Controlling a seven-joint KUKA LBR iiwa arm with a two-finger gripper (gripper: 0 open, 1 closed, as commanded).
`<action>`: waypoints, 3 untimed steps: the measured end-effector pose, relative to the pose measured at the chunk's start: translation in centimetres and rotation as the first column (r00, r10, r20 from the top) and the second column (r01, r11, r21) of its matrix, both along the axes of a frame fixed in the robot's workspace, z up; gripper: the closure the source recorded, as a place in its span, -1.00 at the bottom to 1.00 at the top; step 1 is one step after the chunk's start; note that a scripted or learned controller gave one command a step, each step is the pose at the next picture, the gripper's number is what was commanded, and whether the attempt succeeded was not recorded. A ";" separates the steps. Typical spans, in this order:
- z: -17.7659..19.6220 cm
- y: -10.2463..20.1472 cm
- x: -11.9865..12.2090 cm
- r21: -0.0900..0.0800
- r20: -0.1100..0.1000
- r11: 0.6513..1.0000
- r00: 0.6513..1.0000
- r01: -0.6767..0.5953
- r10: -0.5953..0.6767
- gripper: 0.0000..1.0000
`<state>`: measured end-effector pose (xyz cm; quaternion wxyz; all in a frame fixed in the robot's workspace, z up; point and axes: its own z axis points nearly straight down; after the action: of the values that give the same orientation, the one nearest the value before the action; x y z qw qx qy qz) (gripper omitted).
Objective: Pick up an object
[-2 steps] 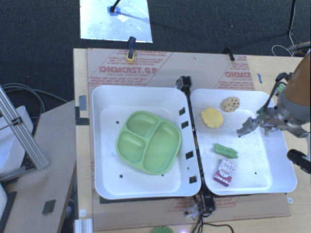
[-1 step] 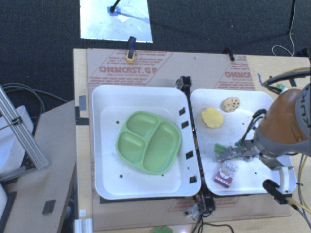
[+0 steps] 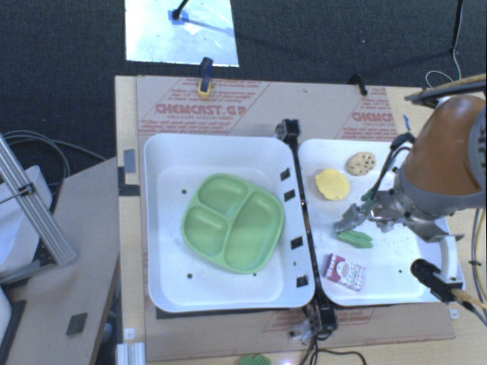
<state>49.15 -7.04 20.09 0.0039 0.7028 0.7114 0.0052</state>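
The left shallow white bin (image 3: 163,204) is taken up in its middle by a light green three-compartment plastic tray (image 3: 232,223); bare floor is left along its upper wall, its left wall and its lower edge. In the right shallow white bin (image 3: 319,158), a round yellow piece (image 3: 332,184) and a tan chocolate-chip cookie (image 3: 360,163) lie near the top, a small green pod-shaped item (image 3: 354,239) near the centre and a red-and-white packet (image 3: 344,271) near the bottom. The right half of that bin is overhung by the grey arm with the orange band (image 3: 449,158). Open floor is seen between the packet and the lower right corner.
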 end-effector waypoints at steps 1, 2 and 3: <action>-4.8 -4.9 -0.6 -0.004 -0.015 1.000 1.000 0.015 -0.015 -1.00; -12.0 -8.6 1.9 -0.004 -0.011 1.000 1.000 0.013 -0.013 -1.00; -11.6 -3.9 6.9 -0.001 -0.007 1.000 1.000 0.002 -0.002 -1.00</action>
<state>56.01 -10.91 8.48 0.0015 0.7036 0.7106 0.0024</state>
